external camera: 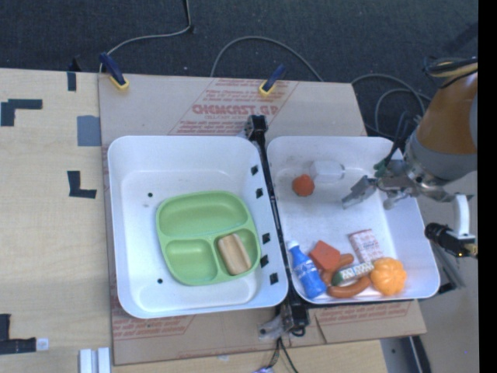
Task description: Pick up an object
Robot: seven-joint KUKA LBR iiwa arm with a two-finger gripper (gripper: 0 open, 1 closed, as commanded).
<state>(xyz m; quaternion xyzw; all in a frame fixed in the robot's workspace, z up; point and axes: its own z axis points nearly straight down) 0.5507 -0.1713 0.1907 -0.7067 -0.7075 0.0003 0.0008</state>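
Blue bottle near right bin's front; gripper well apart, spread wide, holding nothing.

Glossy white plastic bins, matt cardboard

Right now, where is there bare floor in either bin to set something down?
Left bin: a bare strip above the green tray. Right bin: bare middle between the red ball and the orange block. Its near edge is crowded.
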